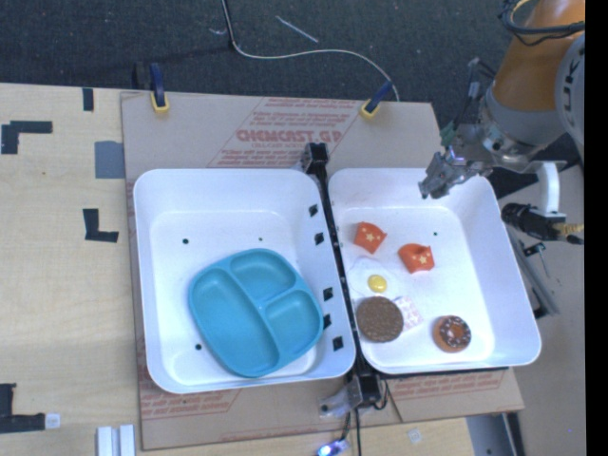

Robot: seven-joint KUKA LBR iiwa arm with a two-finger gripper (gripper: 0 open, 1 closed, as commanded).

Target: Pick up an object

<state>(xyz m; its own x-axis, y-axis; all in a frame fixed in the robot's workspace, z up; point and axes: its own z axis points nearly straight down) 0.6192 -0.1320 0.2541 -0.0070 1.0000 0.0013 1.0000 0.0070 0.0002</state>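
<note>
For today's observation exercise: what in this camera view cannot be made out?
- Gripper: fingers too small and dark to tell apart, over the right bin's far rim.
- Arm: cut off by the right edge.
- Pale item: partly hidden behind the brown disc, too small to identify.

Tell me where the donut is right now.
The donut lies in the right bin, near its front right corner, just right of the brown cookie and below the red block.
</note>
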